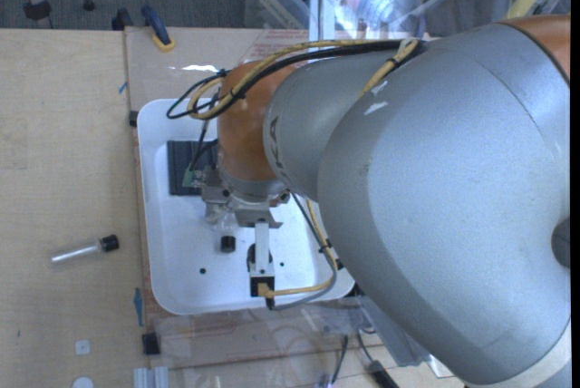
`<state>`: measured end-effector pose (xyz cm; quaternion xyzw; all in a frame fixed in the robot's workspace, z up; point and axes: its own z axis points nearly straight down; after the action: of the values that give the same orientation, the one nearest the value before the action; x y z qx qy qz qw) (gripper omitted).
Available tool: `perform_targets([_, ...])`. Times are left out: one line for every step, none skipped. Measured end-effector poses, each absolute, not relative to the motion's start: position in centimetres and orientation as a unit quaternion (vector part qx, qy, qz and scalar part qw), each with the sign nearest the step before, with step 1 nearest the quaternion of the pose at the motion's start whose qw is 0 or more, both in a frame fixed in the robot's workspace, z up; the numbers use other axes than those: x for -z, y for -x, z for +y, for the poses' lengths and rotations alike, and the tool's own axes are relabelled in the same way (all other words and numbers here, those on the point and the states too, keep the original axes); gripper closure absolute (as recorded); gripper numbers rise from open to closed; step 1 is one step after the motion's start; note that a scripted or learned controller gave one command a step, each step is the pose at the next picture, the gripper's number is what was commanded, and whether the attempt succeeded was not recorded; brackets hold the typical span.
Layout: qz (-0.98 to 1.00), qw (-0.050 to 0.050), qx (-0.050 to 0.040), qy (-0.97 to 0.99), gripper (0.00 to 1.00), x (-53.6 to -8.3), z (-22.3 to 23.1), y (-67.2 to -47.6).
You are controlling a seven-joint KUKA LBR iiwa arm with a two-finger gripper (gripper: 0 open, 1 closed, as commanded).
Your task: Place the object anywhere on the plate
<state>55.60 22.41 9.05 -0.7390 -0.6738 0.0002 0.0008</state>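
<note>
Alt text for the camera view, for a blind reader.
A grey robot arm with an orange band hangs its claw over a shallow white bin, near a small black block. A clear black-capped tube lies on the wooden bench.

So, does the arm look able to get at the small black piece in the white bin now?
Probably yes. The small black piece lies uncovered in the white bin, close beside the claw, and nothing seems to stand between them.
</note>
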Motion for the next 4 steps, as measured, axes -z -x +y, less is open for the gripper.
perform_targets([-0.82,0.001,0.0005,0.572,1.0,-9.1,22.3,-49.7])
perform_targets([-0.911,-0.005,0.0071,0.411,1.0,-9.1,19.2,-48.4])
perform_targets([-0.849,0.0,-0.0003,0.529,1.0,-21.8,19.6,-47.9])
perform_targets([-0.647,0.0,0.003,0.762,1.0,-9.0,21.0,-48.1])
